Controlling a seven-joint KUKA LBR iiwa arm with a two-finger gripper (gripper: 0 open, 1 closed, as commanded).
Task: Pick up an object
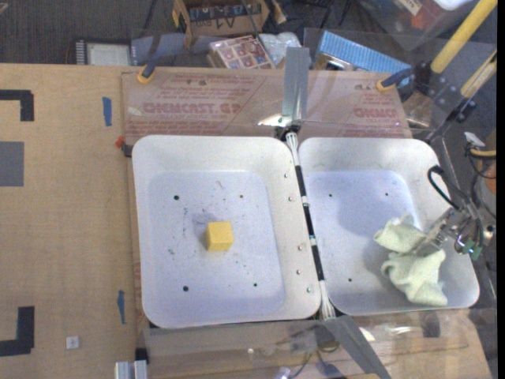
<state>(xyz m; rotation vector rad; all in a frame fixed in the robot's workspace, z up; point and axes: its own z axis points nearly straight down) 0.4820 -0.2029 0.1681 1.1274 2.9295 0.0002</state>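
Note:
A small yellow cube [219, 236] sits near the middle of the left bin [158, 164]. A crumpled pale green cloth [410, 263] lies in the front right corner of the right bin [355, 164]. My gripper [439, 237] is low at the right bin's right side, its tip against the cloth's upper right edge. The view is too small and blurred there to tell whether any cloth is in its grasp. Cables and wrist parts [465, 231] trail off to the right.
A metal divider [308, 219] runs between the two bins. Cardboard sheets cover the bench to the left and behind. Boxes, clamps and a yellow bar [469, 22] clutter the back.

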